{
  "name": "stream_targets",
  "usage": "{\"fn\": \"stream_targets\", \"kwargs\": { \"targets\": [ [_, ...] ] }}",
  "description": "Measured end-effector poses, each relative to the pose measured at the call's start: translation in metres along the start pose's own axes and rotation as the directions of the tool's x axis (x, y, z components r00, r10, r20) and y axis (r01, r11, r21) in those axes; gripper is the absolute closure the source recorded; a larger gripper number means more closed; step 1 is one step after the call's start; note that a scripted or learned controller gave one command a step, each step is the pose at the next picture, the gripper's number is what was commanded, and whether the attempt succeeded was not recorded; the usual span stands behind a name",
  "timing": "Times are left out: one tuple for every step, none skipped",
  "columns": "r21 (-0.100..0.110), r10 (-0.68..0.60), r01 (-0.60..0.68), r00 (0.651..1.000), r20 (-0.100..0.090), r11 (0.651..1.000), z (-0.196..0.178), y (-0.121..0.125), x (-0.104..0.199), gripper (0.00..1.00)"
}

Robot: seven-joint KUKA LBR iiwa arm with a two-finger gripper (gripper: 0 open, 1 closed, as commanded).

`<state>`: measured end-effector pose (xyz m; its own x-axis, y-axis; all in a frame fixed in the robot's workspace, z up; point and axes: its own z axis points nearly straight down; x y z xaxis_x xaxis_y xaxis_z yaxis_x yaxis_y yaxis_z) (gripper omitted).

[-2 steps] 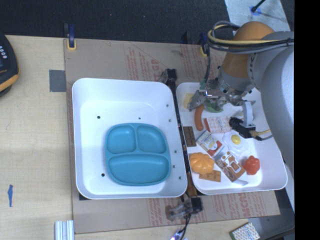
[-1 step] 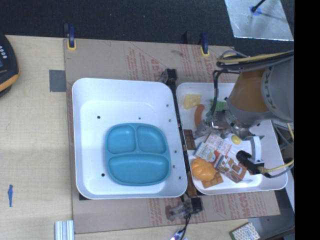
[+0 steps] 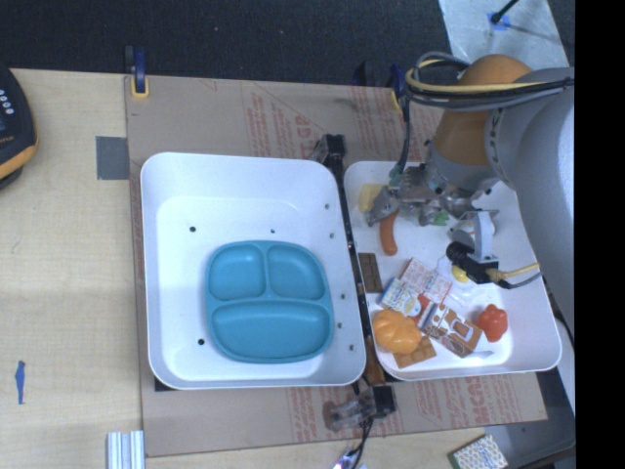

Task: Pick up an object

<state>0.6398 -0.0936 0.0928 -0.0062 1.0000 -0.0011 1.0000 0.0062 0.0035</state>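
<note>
My gripper point(image 3: 389, 206) hangs low over the back left corner of the right bin point(image 3: 535, 358). Just below it lies a thin orange-red sausage-shaped toy point(image 3: 389, 235), whose upper end reaches up to the gripper. A yellow piece point(image 3: 367, 198) lies right beside the gripper on its left. Nothing is visibly held.
The right bin also holds a white printed packet point(image 3: 417, 284), a brown and red packet point(image 3: 453, 330), an orange fruit-shaped toy point(image 3: 395, 329) and a red pepper-like toy point(image 3: 492, 321). The left bin point(image 3: 166, 193) bears a blue divided plate point(image 3: 269, 299).
</note>
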Motion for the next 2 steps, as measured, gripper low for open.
{"fn": "stream_targets", "kwargs": {
  "targets": [
    [0.007, 0.000, 0.000, 1.000, 0.000, 1.000, -0.010, -0.003, -0.001, 1.00],
    [0.005, -0.002, 0.002, 1.000, -0.004, 1.000, -0.105, -0.077, 0.056, 1.00]
  ]
}}
